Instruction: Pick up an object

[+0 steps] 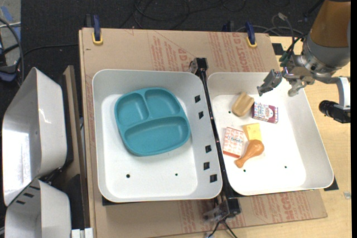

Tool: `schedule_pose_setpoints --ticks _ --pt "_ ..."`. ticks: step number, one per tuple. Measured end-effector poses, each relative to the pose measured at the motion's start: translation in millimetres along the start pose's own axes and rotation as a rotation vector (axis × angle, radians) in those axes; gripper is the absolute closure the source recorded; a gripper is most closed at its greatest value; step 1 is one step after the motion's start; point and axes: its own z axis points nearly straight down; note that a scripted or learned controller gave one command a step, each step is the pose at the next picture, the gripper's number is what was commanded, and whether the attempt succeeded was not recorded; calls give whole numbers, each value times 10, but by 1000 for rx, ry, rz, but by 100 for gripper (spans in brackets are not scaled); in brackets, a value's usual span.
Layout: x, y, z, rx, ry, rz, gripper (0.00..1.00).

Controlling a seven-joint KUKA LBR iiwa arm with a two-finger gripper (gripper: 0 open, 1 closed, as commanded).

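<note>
The jaws (281,85) stand spread apart with nothing between them, one dark finger (269,83) angled out to the camera's left and the other near the bin's far right rim, hovering over the far end of the right bin (312,175). The arm (329,25) reaches in from the camera's right. Below the jaws, in that bin, lie five small things close together: a tan bread-like block (242,104), a small purple-and-white packet (265,112) just beside it, a red-and-white packet (234,141), a yellow block (252,131) touching it, and an orange drumstick-shaped toy (250,153) nearest the camera. The left bin (111,175) holds a teal divided plate (152,121). Both bins sit on a brown board (167,47) on the table.
</note>
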Motion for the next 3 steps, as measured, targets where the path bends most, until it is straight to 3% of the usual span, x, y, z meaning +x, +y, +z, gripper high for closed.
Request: schedule_pose_setpoints --ticks 1,3 --pt "4 25 -77 -12 -2 -3 0" --pt "-16 13 828 -9 -2 -1 0"
